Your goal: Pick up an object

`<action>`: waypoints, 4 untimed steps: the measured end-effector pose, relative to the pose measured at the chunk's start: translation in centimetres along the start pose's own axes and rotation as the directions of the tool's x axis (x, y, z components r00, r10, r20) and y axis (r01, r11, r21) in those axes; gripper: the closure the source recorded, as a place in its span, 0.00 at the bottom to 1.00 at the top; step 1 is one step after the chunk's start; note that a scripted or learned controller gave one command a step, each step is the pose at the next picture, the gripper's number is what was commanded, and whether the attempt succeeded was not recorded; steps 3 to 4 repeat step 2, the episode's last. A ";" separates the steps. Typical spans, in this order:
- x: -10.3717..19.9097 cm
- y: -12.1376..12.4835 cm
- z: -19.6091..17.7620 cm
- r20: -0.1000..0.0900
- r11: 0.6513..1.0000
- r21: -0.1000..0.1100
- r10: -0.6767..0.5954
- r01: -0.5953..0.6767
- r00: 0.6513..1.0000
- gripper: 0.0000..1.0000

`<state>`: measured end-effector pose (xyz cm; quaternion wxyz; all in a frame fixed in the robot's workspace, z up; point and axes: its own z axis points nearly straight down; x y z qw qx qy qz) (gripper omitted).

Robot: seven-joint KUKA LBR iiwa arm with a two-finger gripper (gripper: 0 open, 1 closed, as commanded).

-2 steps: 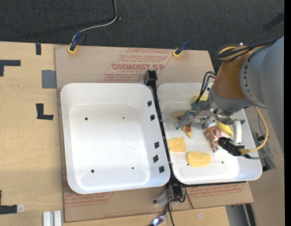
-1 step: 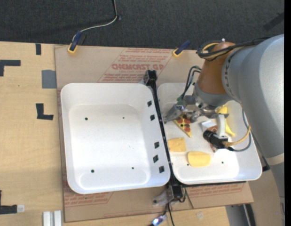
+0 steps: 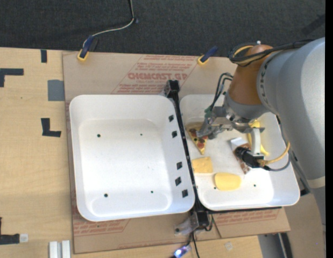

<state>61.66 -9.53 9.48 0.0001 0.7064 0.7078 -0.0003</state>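
The bench (image 3: 26,160) carries a left bin (image 3: 123,155) and a right bin (image 3: 274,192), with the arm (image 3: 284,85) reaching over the right one. Its pincer (image 3: 205,132) sits low by a brownish object (image 3: 197,138) near the divider; its grip cannot be told. Two yellow pieces (image 3: 203,165) (image 3: 227,181) lie nearer the front.

From my seat the arm (image 3: 295,95) ran off the frame's right edge and covered the right bin's (image 3: 231,200) upper right corner. The gripper (image 3: 205,132) blurred into a small brownish object (image 3: 197,140), and I couldn't tell its grasp.
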 end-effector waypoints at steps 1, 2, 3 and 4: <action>5.9 5.5 -9.6 0.000 1.000 -0.010 -0.005 0.005 1.000 1.00; 5.7 5.4 -24.3 0.001 1.000 -0.018 -0.001 0.001 1.000 1.00; 5.7 5.4 -24.3 0.001 1.000 -0.018 -0.001 0.001 1.000 1.00; 5.7 5.4 -24.3 0.001 1.000 -0.018 -0.001 0.001 1.000 1.00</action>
